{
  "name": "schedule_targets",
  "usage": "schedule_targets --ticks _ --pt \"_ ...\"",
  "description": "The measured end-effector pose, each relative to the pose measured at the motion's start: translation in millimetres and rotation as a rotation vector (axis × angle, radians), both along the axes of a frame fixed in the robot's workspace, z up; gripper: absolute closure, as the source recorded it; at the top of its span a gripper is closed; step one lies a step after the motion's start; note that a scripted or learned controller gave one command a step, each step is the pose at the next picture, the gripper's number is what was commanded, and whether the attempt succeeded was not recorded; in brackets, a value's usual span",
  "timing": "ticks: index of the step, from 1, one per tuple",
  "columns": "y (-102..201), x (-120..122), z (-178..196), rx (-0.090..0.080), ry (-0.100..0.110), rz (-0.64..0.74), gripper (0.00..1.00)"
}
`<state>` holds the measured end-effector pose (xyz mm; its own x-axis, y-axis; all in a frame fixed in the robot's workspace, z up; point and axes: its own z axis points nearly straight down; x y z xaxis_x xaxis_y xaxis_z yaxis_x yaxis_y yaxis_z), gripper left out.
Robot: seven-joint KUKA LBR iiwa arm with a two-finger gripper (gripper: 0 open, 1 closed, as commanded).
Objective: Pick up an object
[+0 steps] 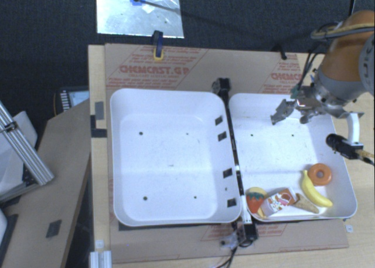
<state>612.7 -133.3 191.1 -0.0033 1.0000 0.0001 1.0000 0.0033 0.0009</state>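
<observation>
My gripper (291,112) hangs above the far part of the right bin (275,155), its two fingers spread apart with nothing between them. Along that bin's near edge lie several toy foods: a yellow banana (315,190), an orange doughnut-shaped ring (320,173), an orange-red round fruit (256,199), a small red-and-white packet (278,202) and a brown cone-like piece (306,204). The gripper is well away from these, toward the far side of the bin.
The left bin (170,155) sits beside the right one, with a black clip strip (228,143) between them. Both rest on a cardboard sheet (193,67). A metal plate (139,2) lies beyond the bench.
</observation>
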Motion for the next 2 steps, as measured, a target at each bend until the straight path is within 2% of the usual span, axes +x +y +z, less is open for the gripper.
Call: schedule_targets --ticks 1,2 --pt "-76.4 -38.7 31.7 -0.005 -0.003 -0.009 0.0" --pt "-74.8 -81.3 141.1 -0.005 -0.012 -0.004 0.0"
